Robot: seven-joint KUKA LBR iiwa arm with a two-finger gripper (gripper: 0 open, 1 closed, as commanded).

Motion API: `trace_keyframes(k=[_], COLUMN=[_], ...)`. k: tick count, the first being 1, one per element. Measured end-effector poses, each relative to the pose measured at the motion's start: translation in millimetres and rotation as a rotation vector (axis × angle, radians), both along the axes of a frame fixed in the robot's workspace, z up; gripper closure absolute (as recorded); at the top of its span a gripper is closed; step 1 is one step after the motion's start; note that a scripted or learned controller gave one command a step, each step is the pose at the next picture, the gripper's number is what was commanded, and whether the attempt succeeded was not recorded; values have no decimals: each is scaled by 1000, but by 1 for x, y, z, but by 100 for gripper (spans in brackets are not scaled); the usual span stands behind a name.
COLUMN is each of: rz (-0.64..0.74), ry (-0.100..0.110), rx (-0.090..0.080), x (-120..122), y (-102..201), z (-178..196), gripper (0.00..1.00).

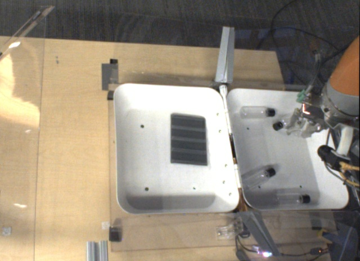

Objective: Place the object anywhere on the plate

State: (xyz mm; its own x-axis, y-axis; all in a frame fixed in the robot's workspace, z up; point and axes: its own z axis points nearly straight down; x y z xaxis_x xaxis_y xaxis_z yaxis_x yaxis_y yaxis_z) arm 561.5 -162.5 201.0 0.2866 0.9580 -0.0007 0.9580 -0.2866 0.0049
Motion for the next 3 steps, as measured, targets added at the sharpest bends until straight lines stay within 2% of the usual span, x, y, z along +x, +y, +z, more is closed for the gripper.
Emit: trace_keyframes(k=[1,2,3], rz=[337,190,412], ry=[-2,2,-2], rx=[0,2,1], x=[59,81,108], y=[80,143,227], z=[20,-13,10], gripper=[100,100,100])
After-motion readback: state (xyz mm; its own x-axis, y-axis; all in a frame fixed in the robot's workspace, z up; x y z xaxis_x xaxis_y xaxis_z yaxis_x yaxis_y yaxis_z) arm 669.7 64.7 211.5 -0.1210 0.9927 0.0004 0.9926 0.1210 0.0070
